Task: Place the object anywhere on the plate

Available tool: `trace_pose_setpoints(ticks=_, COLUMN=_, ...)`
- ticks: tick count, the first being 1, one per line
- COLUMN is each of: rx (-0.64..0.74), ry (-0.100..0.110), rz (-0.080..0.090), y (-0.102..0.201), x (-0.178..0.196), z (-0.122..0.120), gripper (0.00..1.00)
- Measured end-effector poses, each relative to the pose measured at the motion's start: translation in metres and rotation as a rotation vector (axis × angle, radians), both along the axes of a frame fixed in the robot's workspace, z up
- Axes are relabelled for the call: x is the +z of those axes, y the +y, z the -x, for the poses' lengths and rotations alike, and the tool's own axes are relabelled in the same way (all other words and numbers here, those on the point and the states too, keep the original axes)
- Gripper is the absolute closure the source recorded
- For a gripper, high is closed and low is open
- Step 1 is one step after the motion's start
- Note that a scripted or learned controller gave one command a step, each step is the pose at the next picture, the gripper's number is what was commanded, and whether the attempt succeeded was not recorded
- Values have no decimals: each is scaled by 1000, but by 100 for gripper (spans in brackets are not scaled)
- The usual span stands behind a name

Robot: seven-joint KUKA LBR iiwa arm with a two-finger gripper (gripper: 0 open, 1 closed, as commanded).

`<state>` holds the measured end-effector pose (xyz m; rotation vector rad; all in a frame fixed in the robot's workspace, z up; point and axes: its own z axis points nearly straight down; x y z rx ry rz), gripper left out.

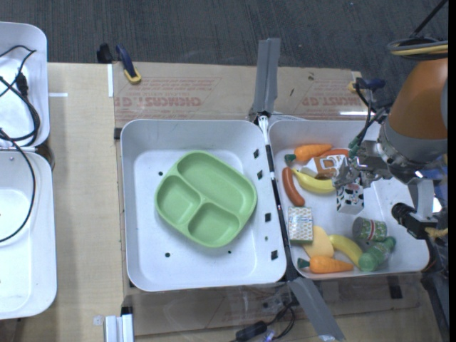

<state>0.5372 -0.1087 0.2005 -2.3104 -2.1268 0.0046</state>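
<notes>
Camera view: green plate w/ three sections, flat in the middle of the left bin, nothing on it, so a wide easy spot to drop onto. All toys in the right bin. Gripper low over the middle of that bin, hanging off the grey and orange arm from the right edge. Open or shut: can't tell, too dark and small. Right under it, a little black-and-white box, upright, touching or nearly touching the gripper; prob. the thing to move, but held or not can't be told. Around it: carrot near the bin's back edge, orange-and-white box and banana just beside the gripper on its left, red sausage along the bin's left wall. Toward the front edge: cracker pack, second banana, second carrot at the front left corner, green can near the front right. In the way, prob.: the two bin walls btw the bins, w/ the grey divider post behind them. Needs a lift high enough to clear those walls and not knock the banana.
</notes>
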Motion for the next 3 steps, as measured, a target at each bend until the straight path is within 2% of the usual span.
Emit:
trace_pose_setpoints(ticks=1, rx=-92, ry=-1, rz=2, y=-28, x=176, z=45, gripper=100)
trace_pose_setpoints(ticks=2, rx=97, ry=1, rz=0, y=46, x=81, z=46, gripper=100)
trace_pose_setpoints(ticks=3, rx=287, ry=1, rz=-1, y=114, x=41, z=59, gripper=100)
